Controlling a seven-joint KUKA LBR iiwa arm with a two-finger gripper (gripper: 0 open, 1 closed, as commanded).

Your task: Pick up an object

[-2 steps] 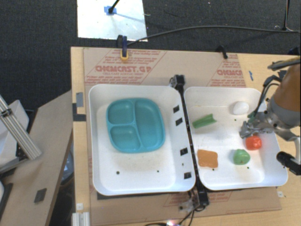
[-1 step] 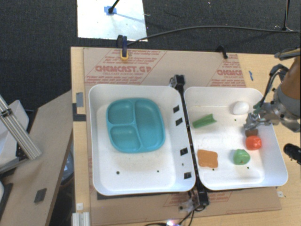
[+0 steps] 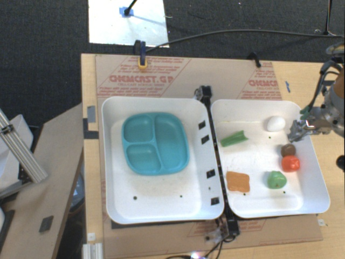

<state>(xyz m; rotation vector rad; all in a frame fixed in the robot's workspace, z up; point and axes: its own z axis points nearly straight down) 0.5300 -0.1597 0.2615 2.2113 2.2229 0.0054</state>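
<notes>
As I read it, this is the approach step, and every item lies on the bin floor. Nearest in the right bin (image 3: 318,198): orange bread slice (image 3: 237,181) and green ball (image 3: 276,179), apart from each other. Just behind, red piece (image 3: 291,163) touching brown lump (image 3: 288,150). My jaws hover just beyond that lump, at the bin's right wall, low over it. Width: cannot tell, too small and blurred. Farther back, white ball (image 3: 275,123) just left of my jaws, and a long green vegetable (image 3: 233,138) toward the divider. Left bin (image 3: 116,144) holds a teal divided plate (image 3: 155,143).

Likely target is the brown lump, as it's closest. Next move calls for dropping straight onto it and closing without nudging the red piece. The wall leaves little room on that side.
</notes>
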